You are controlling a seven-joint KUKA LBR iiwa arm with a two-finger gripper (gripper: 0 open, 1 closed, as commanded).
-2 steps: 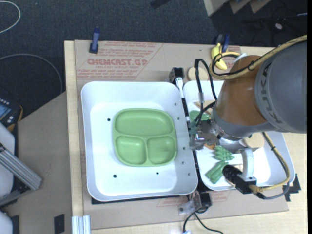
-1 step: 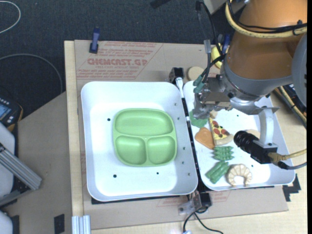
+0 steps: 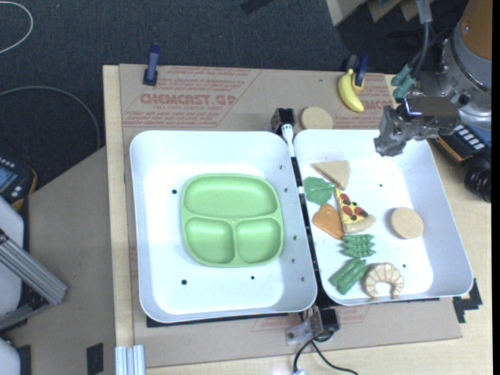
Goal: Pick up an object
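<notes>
Curled tan shrimp (image 3: 382, 280) at right bin (image 3: 445, 209) front; pincer (image 3: 388, 144) above far edge, grip unreadable.

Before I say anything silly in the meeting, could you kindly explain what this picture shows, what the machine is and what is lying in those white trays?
This is one camera fixed above a bench, looking down at a slant. The machine is a robot arm reaching in from the right; its gripper hangs over the upper edge of the right bin. Nothing can be seen held in it.

Two shallow white bins sit side by side. The left bin holds a green divided plate. The right bin holds toy food: a sandwich wedge, a pizza slice, a round cookie, a shrimp, green pea pods and a few other pieces.

On the bench behind the bins lie a toy banana and a round beige disc. The arm's job is simply to pick up one object.
</notes>
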